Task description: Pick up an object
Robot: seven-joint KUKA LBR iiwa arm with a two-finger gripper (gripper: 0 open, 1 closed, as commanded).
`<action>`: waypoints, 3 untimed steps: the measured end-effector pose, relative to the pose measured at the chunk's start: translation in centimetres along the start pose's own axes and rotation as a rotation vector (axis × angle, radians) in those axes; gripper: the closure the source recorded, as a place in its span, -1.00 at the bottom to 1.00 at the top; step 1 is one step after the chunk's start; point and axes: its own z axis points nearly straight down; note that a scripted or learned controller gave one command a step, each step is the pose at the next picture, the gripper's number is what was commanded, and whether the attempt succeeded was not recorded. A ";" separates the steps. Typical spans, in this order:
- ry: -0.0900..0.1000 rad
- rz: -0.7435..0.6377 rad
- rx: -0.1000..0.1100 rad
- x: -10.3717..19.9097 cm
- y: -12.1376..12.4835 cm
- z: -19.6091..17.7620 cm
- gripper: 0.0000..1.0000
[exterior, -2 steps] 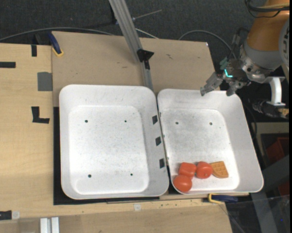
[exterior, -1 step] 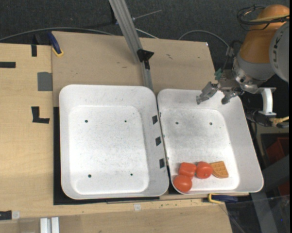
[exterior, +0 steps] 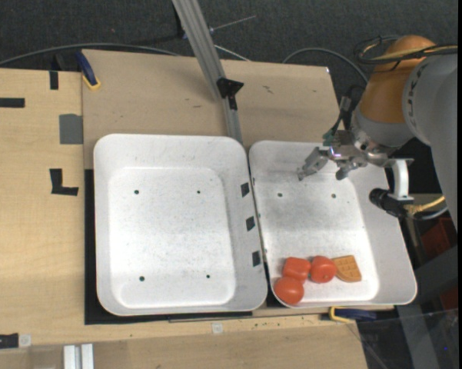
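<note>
Gripper (exterior: 323, 167) hangs over the far end of the right bin (exterior: 384, 229), its two fingers spread apart with nothing between them, one dark tip angled toward the bin's middle and the other nearer the wrist. What there is to pick lies well apart from it, bunched in the near corner of that bin: three glossy red rounded pieces (exterior: 301, 277), tomato-like and touching one another, and beside them on the right a flat, tan, cracker-like piece (exterior: 347, 267) with a roughly square outline. To do this step well, the arm should travel toward the near corner, centre over a single piece instead of the cluster, and turn the fingers so they straddle it without clipping its neighbours or the bin wall. Smooth round pieces may roll or squirt out of a shallow pinch, so a low, centred close seems wise; the flat piece looks hard to get under. Left bin (exterior: 169, 221) is speckled white plastic with rounded corners.
</note>
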 end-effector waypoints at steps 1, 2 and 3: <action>0.000 0.000 -0.002 0.1 -0.1 5.5 -1.00; 0.000 -0.002 -0.006 0.2 0.0 4.1 1.00; -0.001 -0.001 -0.013 0.3 1.1 -0.9 1.00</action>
